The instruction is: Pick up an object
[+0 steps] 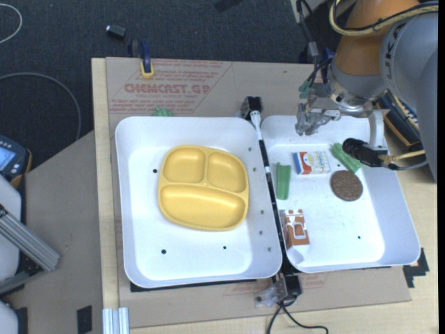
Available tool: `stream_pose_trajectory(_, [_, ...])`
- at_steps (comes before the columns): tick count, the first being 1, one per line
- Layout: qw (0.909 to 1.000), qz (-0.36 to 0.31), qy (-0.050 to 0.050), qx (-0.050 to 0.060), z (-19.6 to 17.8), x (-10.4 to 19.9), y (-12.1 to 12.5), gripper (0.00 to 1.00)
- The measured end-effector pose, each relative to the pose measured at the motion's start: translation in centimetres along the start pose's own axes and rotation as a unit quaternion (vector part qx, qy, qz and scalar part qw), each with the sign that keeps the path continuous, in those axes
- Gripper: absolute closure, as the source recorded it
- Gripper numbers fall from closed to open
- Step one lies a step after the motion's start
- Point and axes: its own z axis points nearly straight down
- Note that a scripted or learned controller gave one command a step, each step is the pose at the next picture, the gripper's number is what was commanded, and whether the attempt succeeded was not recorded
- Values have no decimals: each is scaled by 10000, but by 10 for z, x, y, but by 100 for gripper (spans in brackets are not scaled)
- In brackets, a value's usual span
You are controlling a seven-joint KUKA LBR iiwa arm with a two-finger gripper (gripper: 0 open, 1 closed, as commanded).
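Observation:
My gripper [306, 126] hangs over the far left part of the right bin [375, 245], with nothing between its fingers. Just in front of it lies a small white, red and blue packet [311, 163]. A green stick [283, 180] lies near the bin's left wall. A second green piece [345, 156] rests to the right of the packet, beside a brown round disc [346, 185]. An orange and white packet [296, 227] lies at the front left of this bin. The left bin [139, 242] holds a yellow divided plate [204, 186].
Both bins sit on a brown cardboard sheet [181, 82]. The grey arm with its orange band [375, 19] comes in over the far right corner. A blue clamp [146, 60] stands at the cardboard's far edge.

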Motion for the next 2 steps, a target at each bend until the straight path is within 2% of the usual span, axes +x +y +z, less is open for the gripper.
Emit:
stream_pose_trajectory(1, [10000,-7,0,-10,1,83,-15,100])
stream_pose_trajectory(2, [10000,-7,-10,-29,1,165,-17,100])
